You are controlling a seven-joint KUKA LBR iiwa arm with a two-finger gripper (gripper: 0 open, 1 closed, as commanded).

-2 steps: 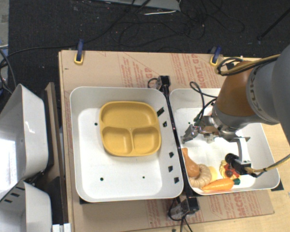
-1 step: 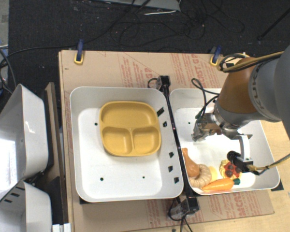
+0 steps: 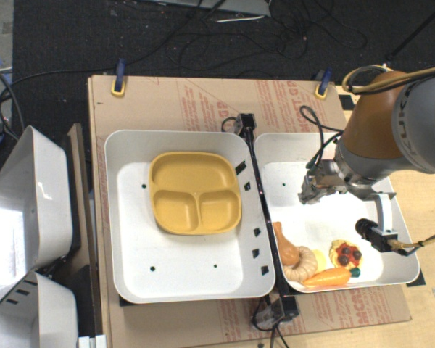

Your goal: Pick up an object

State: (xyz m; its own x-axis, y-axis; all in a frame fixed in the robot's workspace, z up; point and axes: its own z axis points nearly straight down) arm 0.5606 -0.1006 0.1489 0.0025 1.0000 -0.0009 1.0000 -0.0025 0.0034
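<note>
Gripper (image 3: 313, 191) hangs over my right bin (image 3: 290, 154), fingers hidden from me, can't tell; toy food (image 3: 304, 261) sits near the front.

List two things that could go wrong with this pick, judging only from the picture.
1. The toy foods lie bunched in the right bin's near corner, touching, so the claw might nudge neighbours or grab two.
2. They sit close against the bin wall, which may block the claw's descent.

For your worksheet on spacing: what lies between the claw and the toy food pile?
Only bare white bin floor separates the claw from the toy food pile, seen from the overhead camera.
</note>
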